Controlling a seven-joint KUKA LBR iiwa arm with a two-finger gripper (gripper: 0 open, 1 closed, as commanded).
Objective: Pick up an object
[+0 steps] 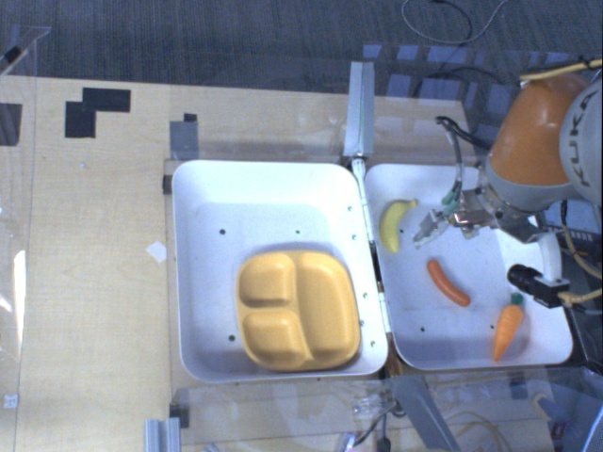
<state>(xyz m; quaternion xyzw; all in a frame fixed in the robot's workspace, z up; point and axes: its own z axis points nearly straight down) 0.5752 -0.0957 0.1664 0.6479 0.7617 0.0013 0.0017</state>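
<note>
The right bin [421, 339] holds three toy foods. A yellow banana [394, 224] lies by its left wall, an orange-red sausage [448, 282] sits in the middle, and an orange carrot [507, 330] with a green top rests near the front right corner. My gripper [431, 226] hangs over the upper part of this bin, just right of the banana and above the sausage. I see nothing held in it. The arm's orange band [528, 139] rises behind it at the right.
The left bin [203, 243] contains a yellow divided plate [297, 307] toward its front. A metal divider [359, 121] stands between the bins at the back. Cables [443, 17] lie on the floor behind, and a black fitting [533, 284] juts over the right bin's edge.
</note>
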